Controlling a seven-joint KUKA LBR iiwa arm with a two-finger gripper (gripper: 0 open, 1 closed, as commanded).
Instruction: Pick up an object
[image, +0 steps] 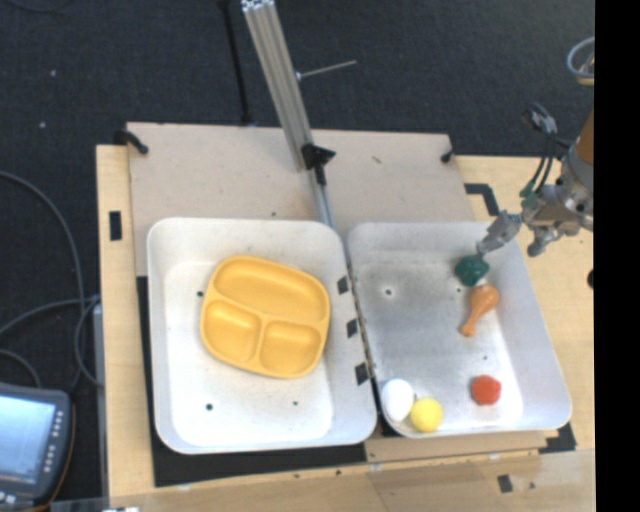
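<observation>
My gripper (515, 243) hangs over the far right corner of the right bin (420, 250), open, with nothing between its fingers. Its left finger (496, 236) points down toward a small dark green object (471, 269), just above and to the right of it. An orange, drumstick-shaped object (479, 308) lies directly in front of the green one, touching or nearly touching it. A red ball-like object (486, 390) rests near the bin's front right. A yellow ball (427, 414) and a white egg-shaped object (398, 398) sit side by side in the front left corner.
The left bin (180, 400) holds a yellow divided plate (265, 315). A slanted aluminium post (285, 90) rises behind the bins, near their shared edge. Cables run over the dark floor at the left.
</observation>
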